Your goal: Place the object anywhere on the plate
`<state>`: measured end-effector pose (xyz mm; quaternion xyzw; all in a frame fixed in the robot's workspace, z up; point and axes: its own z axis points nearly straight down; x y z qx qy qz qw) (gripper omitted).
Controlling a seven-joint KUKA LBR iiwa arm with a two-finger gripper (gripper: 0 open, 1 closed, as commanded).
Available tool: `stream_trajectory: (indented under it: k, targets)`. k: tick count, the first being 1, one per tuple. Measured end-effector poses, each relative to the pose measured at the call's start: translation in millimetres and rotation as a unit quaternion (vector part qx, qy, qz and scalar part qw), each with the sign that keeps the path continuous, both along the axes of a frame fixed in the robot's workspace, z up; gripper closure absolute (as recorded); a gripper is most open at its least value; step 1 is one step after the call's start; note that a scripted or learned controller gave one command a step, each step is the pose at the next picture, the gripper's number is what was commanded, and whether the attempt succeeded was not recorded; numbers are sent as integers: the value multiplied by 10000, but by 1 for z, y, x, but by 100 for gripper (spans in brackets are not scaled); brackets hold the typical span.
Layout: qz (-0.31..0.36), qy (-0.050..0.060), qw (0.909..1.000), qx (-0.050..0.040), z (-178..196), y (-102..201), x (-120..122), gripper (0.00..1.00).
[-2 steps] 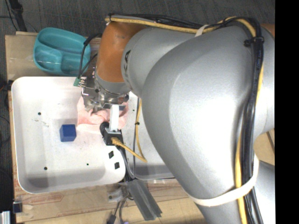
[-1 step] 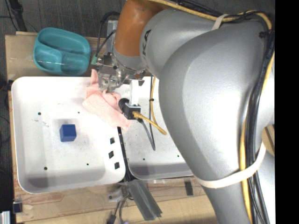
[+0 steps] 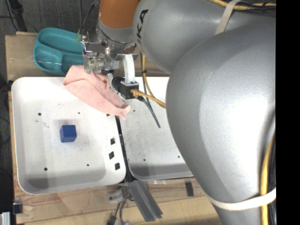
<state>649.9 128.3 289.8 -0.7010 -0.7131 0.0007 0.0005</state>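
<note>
From the overhead camera, I see the grey arm with its orange band [image 3: 119, 6] filling the right and top of the frame, its wrist hanging over the upper middle. The two-finger gripper [image 3: 96, 67] sits at the far edge of the left shallow white bin [image 3: 28, 172], right at the top of a crumpled pink cloth [image 3: 96, 93]. The cloth appears pinched there and drapes down and right toward the seam between the bins, so I read the gripper as closed on it. A small blue cube [image 3: 68, 133] lies alone on the left bin's floor, well apart from the cloth. A teal plastic scoop-shaped container [image 3: 54, 50] rests beyond the bin at upper left. The right white bin [image 3: 150, 149] is partly hidden beneath the arm.
</note>
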Motion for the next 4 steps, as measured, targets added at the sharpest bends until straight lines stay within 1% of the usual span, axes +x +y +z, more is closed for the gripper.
stream_trajectory:
  k: [1, 2, 3, 4]
  targets:
    - [-277, 25, 9996, -12, -74, 47, 5, 100]
    - [-1203, 28, 9927, -12, -143, 79, 5, 100]
    - [-113, 20, 9999, -4, -105, -15, 6, 100]
    - [176, 12, 9998, -5, -107, 48, -46, 100]
